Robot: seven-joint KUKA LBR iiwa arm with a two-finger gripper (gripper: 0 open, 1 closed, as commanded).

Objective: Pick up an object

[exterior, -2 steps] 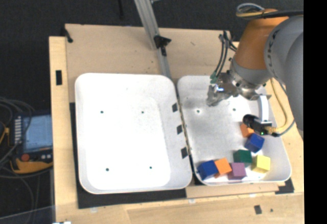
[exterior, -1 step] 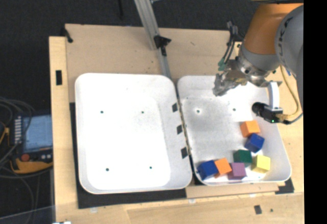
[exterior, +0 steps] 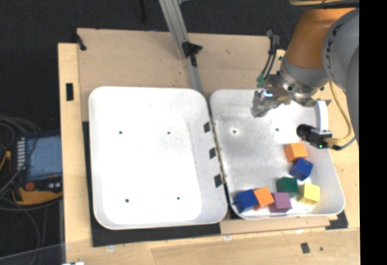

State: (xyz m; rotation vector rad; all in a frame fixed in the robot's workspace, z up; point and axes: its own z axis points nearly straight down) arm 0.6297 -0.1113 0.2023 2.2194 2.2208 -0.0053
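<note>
Over the right bin's [exterior: 242,155] far end, the arm [exterior: 311,34] angles down; pincer [exterior: 261,103] state unclear, blocks [exterior: 284,188] well apart.

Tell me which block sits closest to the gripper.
The orange block at the top of the cluster in the right bin. It lies nearest the gripper; the second orange block sits further down, by the near wall.

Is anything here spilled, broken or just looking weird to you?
Nothing stands out. The colored blocks, such as the orange block and yellow block, sit huddled in the right bin's near corner, and the gripper is over its far end.
</note>
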